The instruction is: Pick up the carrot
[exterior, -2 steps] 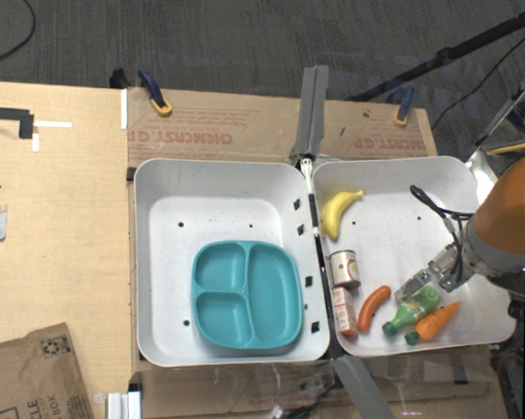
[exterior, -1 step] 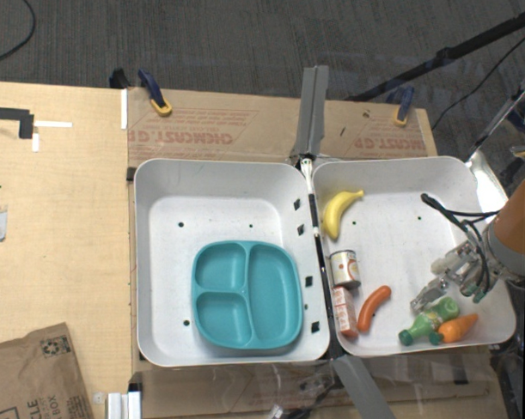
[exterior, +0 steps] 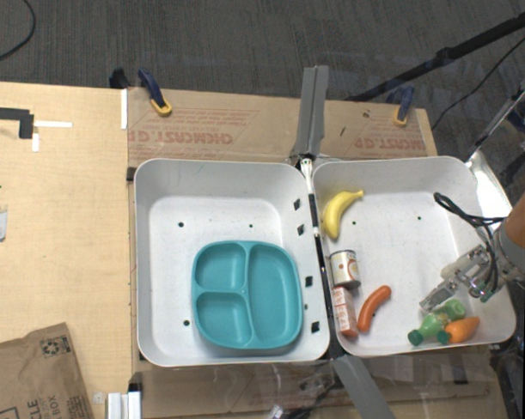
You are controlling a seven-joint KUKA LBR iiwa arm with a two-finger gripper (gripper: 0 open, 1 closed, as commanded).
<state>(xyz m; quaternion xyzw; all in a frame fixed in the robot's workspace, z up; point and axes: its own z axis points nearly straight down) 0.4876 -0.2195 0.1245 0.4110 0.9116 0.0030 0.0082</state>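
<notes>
The carrot (exterior: 461, 328) is orange with a green leafy end (exterior: 428, 330) and lies in the near right corner of the right bin (exterior: 401, 179). My gripper (exterior: 447, 293) reaches in from the right and hovers just above and slightly left of the carrot, very close to its green end. Nothing is visibly held in it.
The right bin also holds a yellow banana (exterior: 338, 210), a small can (exterior: 344, 269), a red sausage (exterior: 372, 307) and a red tube (exterior: 340, 314) along the left wall. A teal divided plate (exterior: 245, 294) lies in the left bin (exterior: 158, 244). A black cable (exterior: 456, 211) trails near the arm.
</notes>
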